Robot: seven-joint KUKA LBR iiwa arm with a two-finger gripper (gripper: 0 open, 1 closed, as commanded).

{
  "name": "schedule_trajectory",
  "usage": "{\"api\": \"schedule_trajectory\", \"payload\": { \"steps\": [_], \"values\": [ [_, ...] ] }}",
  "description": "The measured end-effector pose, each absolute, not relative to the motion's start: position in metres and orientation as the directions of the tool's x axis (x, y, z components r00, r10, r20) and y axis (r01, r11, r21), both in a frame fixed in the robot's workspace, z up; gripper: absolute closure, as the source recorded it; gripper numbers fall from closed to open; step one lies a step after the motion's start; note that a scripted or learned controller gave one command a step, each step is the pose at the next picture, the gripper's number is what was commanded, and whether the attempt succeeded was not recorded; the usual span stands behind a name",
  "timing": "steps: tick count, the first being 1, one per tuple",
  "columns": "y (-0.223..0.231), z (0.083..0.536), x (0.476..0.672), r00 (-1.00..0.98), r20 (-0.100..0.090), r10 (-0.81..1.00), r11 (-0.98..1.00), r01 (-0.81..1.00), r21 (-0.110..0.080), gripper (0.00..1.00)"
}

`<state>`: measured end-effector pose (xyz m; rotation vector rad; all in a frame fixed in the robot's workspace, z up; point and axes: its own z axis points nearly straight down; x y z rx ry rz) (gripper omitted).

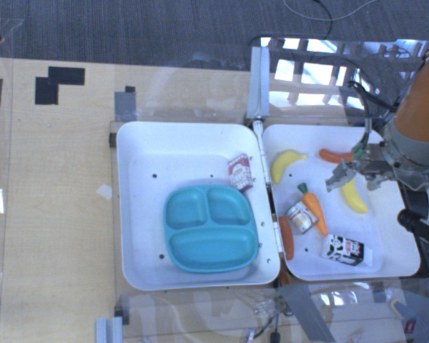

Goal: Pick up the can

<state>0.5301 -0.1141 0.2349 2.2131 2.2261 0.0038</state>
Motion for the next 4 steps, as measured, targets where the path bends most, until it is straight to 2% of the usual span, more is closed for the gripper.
{"api": "schedule_trajectory", "payload": {
  "steps": [1, 2, 3, 4],
  "values": [
    [-0.148, 0.208, 0.488, -0.084, -0.001, 0.996, 0.084, 0.996, 0.005, 0.00],
    [-0.135, 0.089, 0.492, -0.103, -0.004, 0.995, 0.103, 0.995, 0.015, 0.00],
    [-0.204, 0.089, 0.573, -0.023, -0.002, 1.000, 0.023, 1.000, 0.013, 0.00],
    [-0.152, 0.090, 0.497, 0.114, 0.000, 0.994, -0.114, 0.993, 0.013, 0.00]
  ]
}}
